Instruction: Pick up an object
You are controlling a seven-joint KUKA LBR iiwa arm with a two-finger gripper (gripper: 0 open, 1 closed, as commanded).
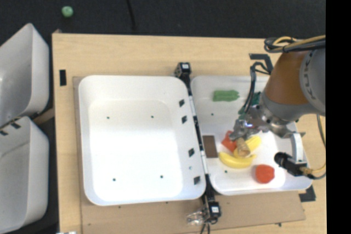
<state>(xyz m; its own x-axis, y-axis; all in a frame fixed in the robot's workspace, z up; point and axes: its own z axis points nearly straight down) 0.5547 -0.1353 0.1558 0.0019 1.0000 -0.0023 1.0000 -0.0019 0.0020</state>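
the gripper (241, 137) is lowered into the right bin (219, 183), over the banana (236, 160) and orange piece (228, 144); whether anything is clamped cannot be told. a firm closing, then lifting, is judged next.

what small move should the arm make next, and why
Probably a short, straight lift. The gripper sits low in the right white bin, right over the cluster of the yellow banana and a small orange-red piece. Raising it would show whether anything comes up.
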